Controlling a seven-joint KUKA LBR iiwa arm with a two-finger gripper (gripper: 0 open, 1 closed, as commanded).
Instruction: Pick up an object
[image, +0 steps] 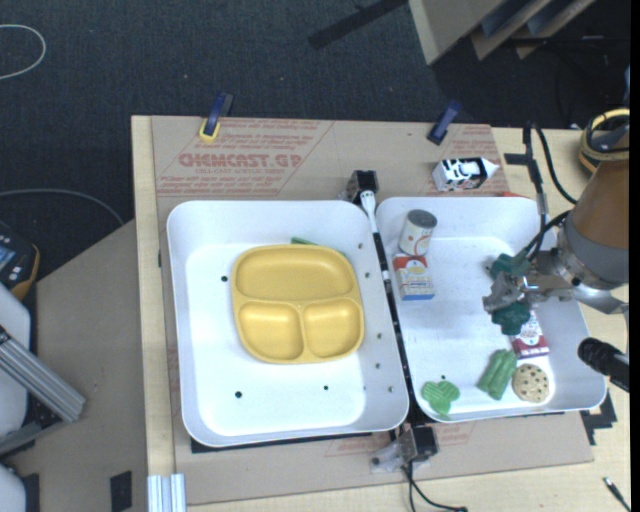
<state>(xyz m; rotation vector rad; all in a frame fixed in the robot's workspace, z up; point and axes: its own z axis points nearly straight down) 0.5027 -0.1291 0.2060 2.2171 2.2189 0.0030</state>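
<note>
Camera view: the arm (605, 225) comes in from the right edge of the frame and its gripper (512, 290) hangs over the right bin (470, 215), close to that bin's right wall, at mid-height of the frame. Whether the claw is open or closed I cannot tell; its dark green tips blur together and nothing is clearly seen between them. The nearest candidates lie just below the claw in the frame: a small red-and-white packet (531, 340) directly under it, then a green oblong toy (496, 374) whose long axis runs diagonally, upper right to lower left, with a round cookie (531, 382) just beside it on the right. A green leafy piece (439, 393) sits at the bin's lower left corner, hard against the rim. Toward the upper left of this bin a can (416, 233) stands upright with a small carton (414, 277) touching it below. The middle of the bin floor is bare, giving room to descend. The left bin (200, 330) carries a yellow divided plate (297, 302), well apart from the claw.
</note>
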